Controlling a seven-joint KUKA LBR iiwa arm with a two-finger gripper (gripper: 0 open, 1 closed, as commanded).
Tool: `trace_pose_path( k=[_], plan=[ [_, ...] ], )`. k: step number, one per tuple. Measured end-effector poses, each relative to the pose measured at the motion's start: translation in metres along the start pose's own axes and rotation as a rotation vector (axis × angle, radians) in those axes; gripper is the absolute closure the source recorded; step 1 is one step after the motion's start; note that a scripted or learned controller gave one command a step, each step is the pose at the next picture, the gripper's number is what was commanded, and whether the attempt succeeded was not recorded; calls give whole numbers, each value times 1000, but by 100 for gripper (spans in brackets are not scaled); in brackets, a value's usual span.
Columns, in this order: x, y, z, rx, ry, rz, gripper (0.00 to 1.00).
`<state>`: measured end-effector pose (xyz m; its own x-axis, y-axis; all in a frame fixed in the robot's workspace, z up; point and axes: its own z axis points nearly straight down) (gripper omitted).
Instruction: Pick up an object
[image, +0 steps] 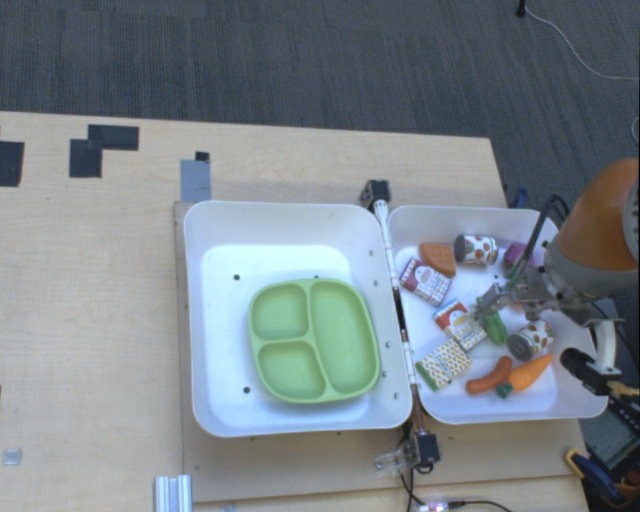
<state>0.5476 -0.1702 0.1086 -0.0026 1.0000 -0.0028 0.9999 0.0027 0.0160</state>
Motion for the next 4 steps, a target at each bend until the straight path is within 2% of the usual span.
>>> trace_pose_path(
  k=[1,2,3,4],
  plan=[
    [1,1,-11,-3,0,-1,100],
    [1,1,-11,-3,0,-2,0],
    [1,3,-21,-7,0,-3,100],
    [1,3,-21,-7,0,-3,0]
  ],
)
